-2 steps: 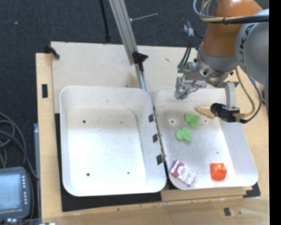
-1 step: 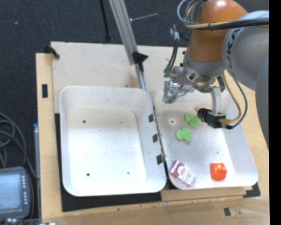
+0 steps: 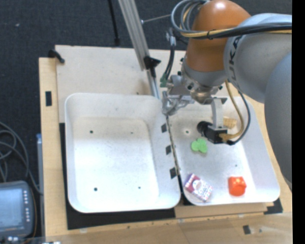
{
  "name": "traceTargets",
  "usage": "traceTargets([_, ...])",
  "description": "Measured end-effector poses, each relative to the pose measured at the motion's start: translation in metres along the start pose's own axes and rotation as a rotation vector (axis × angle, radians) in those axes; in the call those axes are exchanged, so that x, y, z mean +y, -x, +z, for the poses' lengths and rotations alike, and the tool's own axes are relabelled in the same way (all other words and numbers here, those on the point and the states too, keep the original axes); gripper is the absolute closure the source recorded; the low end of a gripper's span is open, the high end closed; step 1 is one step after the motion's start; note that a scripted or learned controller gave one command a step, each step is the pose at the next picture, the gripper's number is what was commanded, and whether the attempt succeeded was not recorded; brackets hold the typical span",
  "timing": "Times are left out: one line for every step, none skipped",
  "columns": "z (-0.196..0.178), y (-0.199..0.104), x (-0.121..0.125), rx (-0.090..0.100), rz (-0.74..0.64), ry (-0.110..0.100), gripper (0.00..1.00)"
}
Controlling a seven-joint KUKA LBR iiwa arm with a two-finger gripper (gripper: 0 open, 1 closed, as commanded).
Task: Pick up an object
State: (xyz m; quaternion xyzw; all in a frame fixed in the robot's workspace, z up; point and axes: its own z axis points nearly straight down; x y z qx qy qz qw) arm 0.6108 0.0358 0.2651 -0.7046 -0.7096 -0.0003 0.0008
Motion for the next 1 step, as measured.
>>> traceTargets([0.0076, -0.0446, -0.0282, -0.001, 0.001, -0.001, 1.00])
